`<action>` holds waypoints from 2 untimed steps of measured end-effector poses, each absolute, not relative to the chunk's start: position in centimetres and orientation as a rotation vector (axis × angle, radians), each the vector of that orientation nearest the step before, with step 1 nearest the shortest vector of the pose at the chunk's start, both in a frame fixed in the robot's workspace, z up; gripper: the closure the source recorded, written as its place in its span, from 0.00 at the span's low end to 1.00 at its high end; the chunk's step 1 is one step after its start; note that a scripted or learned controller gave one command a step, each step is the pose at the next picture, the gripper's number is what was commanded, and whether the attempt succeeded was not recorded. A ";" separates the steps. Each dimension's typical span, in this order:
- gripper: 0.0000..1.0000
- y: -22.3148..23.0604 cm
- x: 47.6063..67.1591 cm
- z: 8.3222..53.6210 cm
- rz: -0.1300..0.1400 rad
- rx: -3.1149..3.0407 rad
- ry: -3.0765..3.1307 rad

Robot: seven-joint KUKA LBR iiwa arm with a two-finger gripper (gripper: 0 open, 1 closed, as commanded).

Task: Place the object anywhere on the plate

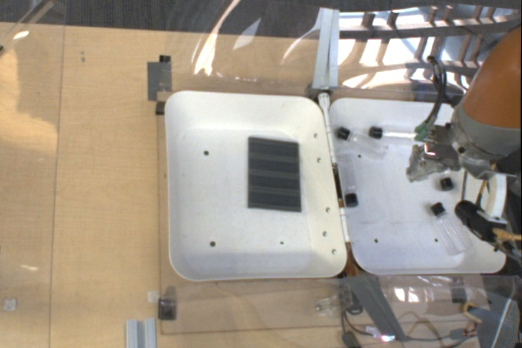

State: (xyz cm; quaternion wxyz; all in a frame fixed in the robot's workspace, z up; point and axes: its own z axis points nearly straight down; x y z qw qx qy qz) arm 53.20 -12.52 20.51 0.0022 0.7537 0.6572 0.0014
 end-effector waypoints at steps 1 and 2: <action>1.00 -6.7 55.7 23.8 0.006 2.426 1.992; 1.00 -4.3 61.0 19.6 0.001 2.455 1.957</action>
